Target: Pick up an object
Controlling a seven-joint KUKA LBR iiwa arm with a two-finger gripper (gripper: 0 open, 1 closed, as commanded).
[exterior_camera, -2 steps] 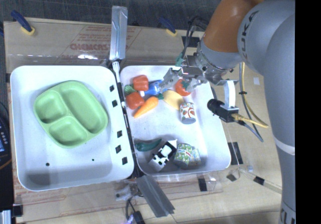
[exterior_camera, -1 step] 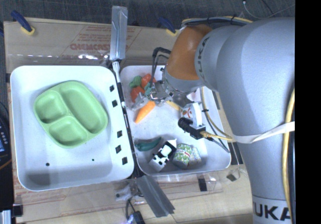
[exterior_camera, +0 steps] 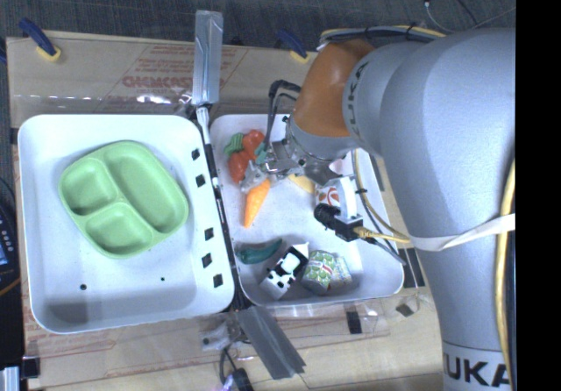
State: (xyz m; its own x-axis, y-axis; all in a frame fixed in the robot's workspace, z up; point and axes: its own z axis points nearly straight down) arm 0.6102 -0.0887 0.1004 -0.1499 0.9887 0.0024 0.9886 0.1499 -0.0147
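Note:
My gripper (exterior_camera: 263, 172) reaches down into the right bin (exterior_camera: 372, 271) from under the orange band on the wrist. Its tip sits just above the thick end of an orange carrot (exterior_camera: 255, 202) that lies slanted on the bin floor. A red and orange vegetable with a green top (exterior_camera: 242, 152) lies just left of the tip, near the bin's far left corner. Something yellow (exterior_camera: 302, 183) peeks out from under the wrist. Whether anything sits in the gripper is hidden by the wrist and the clutter.
At the near side of the right bin lie a dark green piece (exterior_camera: 259, 251), a black and white carton (exterior_camera: 286, 270) and a green patterned packet (exterior_camera: 324, 270). A red and white pack (exterior_camera: 336, 196) lies under the arm. The left bin (exterior_camera: 53, 293) holds a green divided plate (exterior_camera: 123, 196).

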